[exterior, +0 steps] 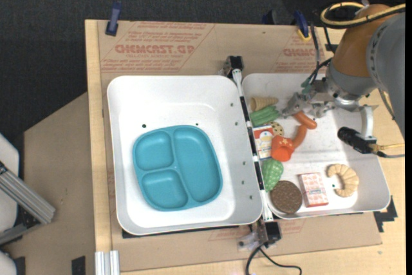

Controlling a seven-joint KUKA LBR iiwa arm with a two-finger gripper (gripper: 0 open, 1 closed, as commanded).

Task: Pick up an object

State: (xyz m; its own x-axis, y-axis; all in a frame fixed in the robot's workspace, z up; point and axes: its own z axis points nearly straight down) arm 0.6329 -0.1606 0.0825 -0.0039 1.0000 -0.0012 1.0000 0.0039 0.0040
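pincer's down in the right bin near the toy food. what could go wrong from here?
1. Clutter: the pincer sits among closely packed items, the orange carrot, green pepper and cone. It may nudge neighbours or catch two at once.
2. The carrot is rounded and tapered, so it could slip out on the lift.
3. The items lie near the right bin's inner wall, which may block a clean approach.

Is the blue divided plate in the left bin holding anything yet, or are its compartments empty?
Empty. The blue divided plate lies flat in the left bin, and all three compartments show bare blue.
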